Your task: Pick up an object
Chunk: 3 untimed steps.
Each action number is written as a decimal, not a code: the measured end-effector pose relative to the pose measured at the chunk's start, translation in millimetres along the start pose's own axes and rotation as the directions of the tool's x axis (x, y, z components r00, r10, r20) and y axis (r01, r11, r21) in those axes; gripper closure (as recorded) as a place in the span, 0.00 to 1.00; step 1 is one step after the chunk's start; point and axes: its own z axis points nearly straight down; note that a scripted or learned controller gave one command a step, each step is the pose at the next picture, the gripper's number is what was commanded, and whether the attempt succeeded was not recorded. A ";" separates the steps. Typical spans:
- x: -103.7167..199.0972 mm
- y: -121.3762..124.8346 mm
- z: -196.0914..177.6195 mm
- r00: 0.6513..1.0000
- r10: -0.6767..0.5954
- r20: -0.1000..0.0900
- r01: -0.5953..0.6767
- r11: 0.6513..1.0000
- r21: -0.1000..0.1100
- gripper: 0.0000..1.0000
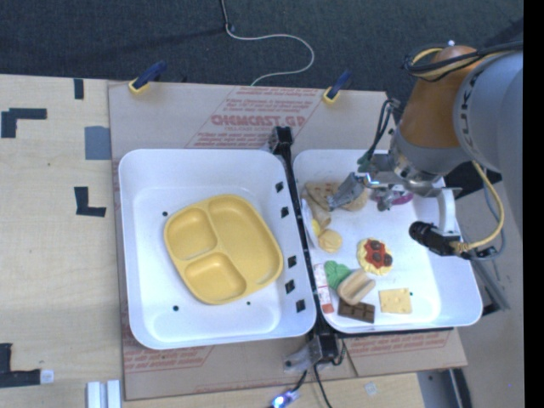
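My gripper [365, 197] hangs over the back of the right bin [455, 300], fingers spread apart with bare bin floor between them, so it is open and holds nothing. Its left finger [345, 195] touches or overlaps a tan flat piece of toy food [320, 195]. A small pink item [400, 198] peeks out just right of the other finger. Nearer the front lie a yellow round cookie [330, 241], a small pizza with red topping [375, 256], a green piece [337, 272], a hot dog bun [356, 287], a chocolate bar [357, 312] and a cheese square [394, 301].
The left bin [140, 228] holds a yellow divided plate [223, 247]. A black divider with clips [293, 219] runs between the bins. The arm's black cable and connector [433, 238] hang over the right bin's right side. A white cord [272, 45] lies beyond the bench.
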 end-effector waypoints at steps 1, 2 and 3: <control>8.7 -3.8 59.8 1.000 0.000 0.001 0.000 1.000 -0.001 0.00; 8.8 -4.0 87.5 1.000 0.000 0.002 0.000 1.000 -0.006 0.00; 9.5 -3.6 75.8 1.000 -0.001 0.001 0.001 1.000 -0.006 1.00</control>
